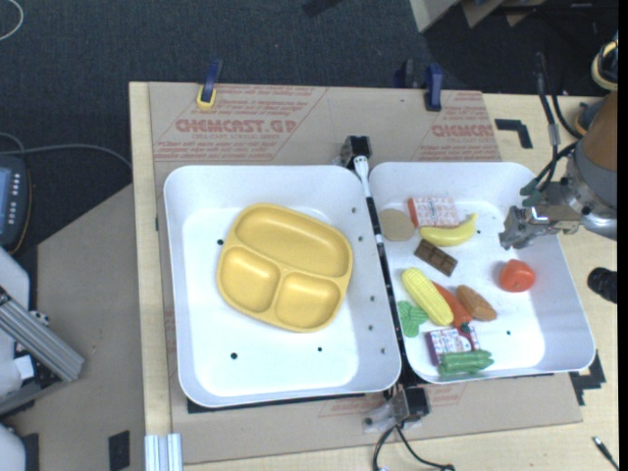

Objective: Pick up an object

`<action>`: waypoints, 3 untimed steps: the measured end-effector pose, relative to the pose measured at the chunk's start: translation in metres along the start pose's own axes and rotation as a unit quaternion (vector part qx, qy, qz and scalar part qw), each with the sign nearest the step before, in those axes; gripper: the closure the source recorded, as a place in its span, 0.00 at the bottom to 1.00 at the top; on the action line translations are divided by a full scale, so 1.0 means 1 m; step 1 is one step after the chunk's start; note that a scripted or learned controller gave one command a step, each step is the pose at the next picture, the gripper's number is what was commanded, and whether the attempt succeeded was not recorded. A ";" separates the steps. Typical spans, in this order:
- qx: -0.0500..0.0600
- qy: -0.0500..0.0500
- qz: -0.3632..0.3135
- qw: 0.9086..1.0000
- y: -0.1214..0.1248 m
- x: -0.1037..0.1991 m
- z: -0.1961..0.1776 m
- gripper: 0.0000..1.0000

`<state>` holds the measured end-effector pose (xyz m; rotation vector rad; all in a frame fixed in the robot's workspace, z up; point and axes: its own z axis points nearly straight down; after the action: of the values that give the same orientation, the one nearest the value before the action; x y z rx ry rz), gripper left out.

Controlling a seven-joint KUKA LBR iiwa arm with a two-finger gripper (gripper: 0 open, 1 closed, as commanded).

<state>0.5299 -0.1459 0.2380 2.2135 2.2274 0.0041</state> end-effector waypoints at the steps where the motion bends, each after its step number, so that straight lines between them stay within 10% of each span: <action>1: 0.002 0.001 0.000 1.000 0.009 0.062 0.008 1.00; 3: 0.003 0.000 0.002 1.000 0.021 0.131 0.022 1.00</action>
<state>0.5505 -0.0144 0.2160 2.2219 2.2257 -0.0037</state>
